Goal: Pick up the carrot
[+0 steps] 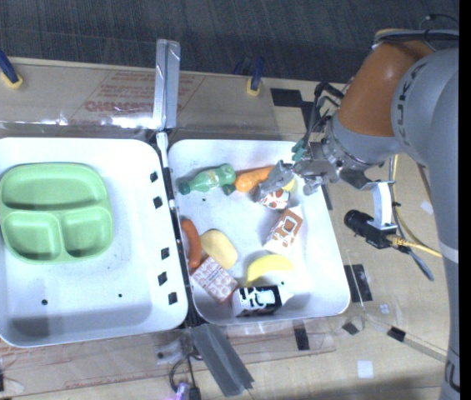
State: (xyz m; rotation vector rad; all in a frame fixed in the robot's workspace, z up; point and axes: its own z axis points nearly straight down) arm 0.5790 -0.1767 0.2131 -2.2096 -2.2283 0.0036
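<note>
The carrot [253, 176] is a small orange piece lying near the back of the right bin [323, 294], just right of a green bottle [207, 178]. My gripper [278, 180] reaches in from the right and hovers low right beside the carrot's right end, partly over a white and orange item [276, 197]. The view does not show whether the gripper touches the carrot.
The right bin also holds a patterned carton [285, 230], a red sausage [192, 242], a pale yellow lump [219, 247], a banana [269, 266], a waffle-like block [213, 281] and a black and white item [258, 298]. A green divided tray [55, 210] lies in the left bin [85, 311].
</note>
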